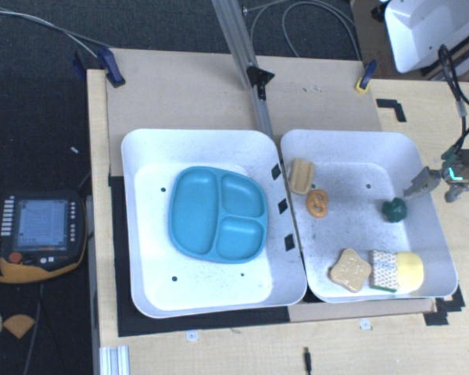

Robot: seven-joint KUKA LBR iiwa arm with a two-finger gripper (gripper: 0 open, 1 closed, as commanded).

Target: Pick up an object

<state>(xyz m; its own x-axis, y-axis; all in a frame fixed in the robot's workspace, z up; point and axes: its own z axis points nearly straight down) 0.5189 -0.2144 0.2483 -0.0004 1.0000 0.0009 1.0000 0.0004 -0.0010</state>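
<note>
White plastic bins sit side by side on my wooden bench (219,80). The left bin (141,162) holds a blue divided plate (217,213) with three compartments, lying flat near the bin's middle. The right bin (352,143) holds the loose things I could pick from. A tan block (301,175) lies at its upper left corner, close to the wall between the bins, and just below it rests a small brown pretzel (317,203). Along the lower edge, a beige cracker-like square (350,270) lies tilted, and just to its right a patterned sponge (384,270) touches a pale yellow round piece (409,270). A small dark green lump (394,208) rests on the bin floor toward the right wall, apart from the others.

My gripper (424,181) comes in over the right rim of the right bin, its grey finger (419,183) pointing down and left toward the green lump, near it but not touching. Nothing sits between my fingers, yet from this slant I cannot tell whether they are spread or closed.

Beside the bench on the left, a handheld control pad (37,229) with a lit screen lies on the dark floor. A metal post (236,30) rises from behind the bins.
</note>
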